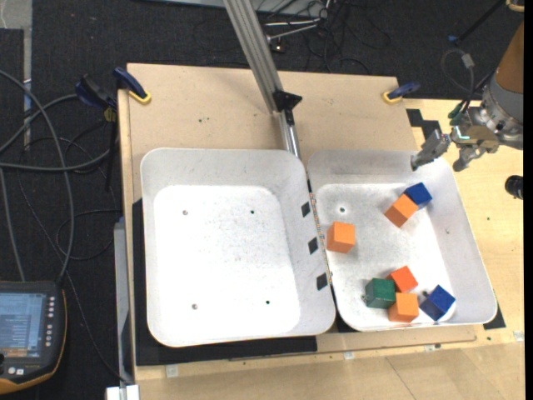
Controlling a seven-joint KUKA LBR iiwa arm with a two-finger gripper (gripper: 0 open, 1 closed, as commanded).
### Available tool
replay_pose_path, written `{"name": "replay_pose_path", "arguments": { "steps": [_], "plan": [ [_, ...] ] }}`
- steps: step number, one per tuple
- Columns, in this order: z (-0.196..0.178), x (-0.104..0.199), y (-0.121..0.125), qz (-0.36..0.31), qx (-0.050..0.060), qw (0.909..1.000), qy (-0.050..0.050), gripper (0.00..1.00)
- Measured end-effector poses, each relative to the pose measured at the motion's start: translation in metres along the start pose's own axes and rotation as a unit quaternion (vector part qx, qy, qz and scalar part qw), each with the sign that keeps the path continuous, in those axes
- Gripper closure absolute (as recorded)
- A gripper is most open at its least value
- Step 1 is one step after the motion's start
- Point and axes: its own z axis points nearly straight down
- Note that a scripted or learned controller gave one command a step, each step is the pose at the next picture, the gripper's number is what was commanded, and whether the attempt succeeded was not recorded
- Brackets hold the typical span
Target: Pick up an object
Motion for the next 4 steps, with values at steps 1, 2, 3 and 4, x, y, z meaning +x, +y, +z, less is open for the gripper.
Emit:
{"name": "replay_pose_path", "arguments": {
  "steps": [1, 2, 3, 4],
  "plan": [
    [-0.003, 0.000, 0.001, -0.001, -0.002, 1.0000, -0.001, 0.00],
    [0.061, 0.003, -0.002, 0.000, 0.001, 1.0000, 0.000, 0.00],
    [0.105, 0.007, -0.001, -0.001, 0.000, 1.0000, 0.000, 0.00],
    [0.125, 0.005, 0.005, 0.000, -0.013, 0.9999, -0.004, 0.00]
  ]
}}
